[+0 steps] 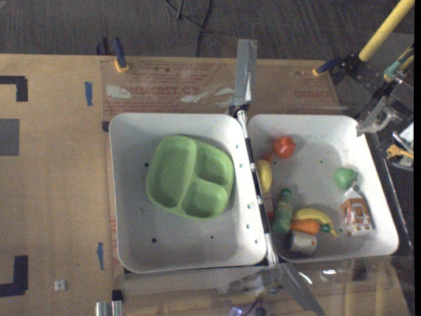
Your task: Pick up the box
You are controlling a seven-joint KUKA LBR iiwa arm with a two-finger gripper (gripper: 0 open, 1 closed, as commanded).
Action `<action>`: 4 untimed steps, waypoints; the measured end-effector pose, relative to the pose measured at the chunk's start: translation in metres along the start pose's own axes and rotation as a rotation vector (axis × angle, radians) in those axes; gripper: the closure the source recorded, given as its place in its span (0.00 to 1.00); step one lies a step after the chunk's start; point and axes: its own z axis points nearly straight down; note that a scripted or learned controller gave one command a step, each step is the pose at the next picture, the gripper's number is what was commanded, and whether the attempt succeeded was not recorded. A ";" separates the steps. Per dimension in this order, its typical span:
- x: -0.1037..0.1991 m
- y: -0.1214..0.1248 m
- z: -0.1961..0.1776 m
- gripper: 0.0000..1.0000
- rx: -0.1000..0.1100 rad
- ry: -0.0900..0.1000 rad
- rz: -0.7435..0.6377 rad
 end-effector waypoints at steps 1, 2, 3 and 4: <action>0.001 0.000 -0.010 1.00 -0.002 -0.001 -0.003; 0.002 0.000 -0.010 0.00 -0.001 -0.002 -0.004; 0.003 0.000 -0.019 1.00 -0.002 -0.003 -0.007; 0.003 0.000 -0.019 0.00 -0.002 -0.003 -0.007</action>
